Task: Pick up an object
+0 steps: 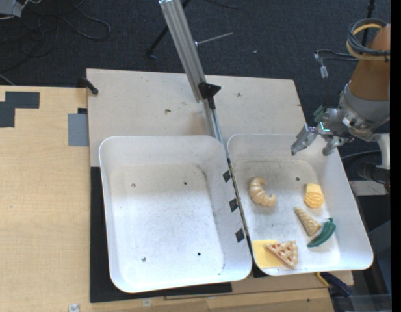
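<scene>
Right bin [356,239]: cone [308,221] tip up-left

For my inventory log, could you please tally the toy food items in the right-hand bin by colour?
Tan or beige: 2, the croissant and the cone
Yellow: 2, the corn piece and the waffle wedge on its yellow card
Green: 1, the pepper
Total: 5

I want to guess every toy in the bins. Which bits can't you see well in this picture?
- Yellow slab: partly covered by the waffle wedge lying on it.
- Green toy: too small to tell what it is.
- Gripper: fingers are small and blurry above the right bin; no toy between them.
- Arm: cut off by the picture's right edge.
</scene>
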You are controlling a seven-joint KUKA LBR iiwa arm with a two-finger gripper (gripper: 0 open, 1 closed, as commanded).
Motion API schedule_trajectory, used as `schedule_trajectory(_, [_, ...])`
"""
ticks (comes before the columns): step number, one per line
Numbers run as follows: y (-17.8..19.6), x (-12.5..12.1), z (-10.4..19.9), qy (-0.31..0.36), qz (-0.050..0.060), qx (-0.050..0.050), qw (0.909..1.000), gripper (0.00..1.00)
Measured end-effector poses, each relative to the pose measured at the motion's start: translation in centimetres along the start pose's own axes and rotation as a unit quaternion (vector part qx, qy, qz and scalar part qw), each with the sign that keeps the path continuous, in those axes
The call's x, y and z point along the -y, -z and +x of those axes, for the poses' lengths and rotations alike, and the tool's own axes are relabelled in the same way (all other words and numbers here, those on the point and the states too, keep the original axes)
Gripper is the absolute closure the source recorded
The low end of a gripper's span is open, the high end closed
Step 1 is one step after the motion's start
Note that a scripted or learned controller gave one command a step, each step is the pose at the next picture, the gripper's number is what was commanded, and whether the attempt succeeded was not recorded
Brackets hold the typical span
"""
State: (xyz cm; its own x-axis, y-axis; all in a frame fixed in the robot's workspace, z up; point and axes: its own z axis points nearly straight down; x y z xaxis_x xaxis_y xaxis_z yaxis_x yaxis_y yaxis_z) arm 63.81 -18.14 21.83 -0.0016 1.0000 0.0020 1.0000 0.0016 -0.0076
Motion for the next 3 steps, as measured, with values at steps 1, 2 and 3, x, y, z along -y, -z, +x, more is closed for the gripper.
schedule_trajectory(1, [0.3, -0.1, 0.0, 0.001, -0.002, 0.001, 1.0000, 0.00])
schedule_trajectory(2, [-6.0, 0.5, 0.0, -0.001, 0.000, 0.000, 1.0000, 0.00])
schedule_trajectory(3, [-12.3, 0.5, 0.7, 0.001, 0.001, 0.000, 1.0000, 0.00])
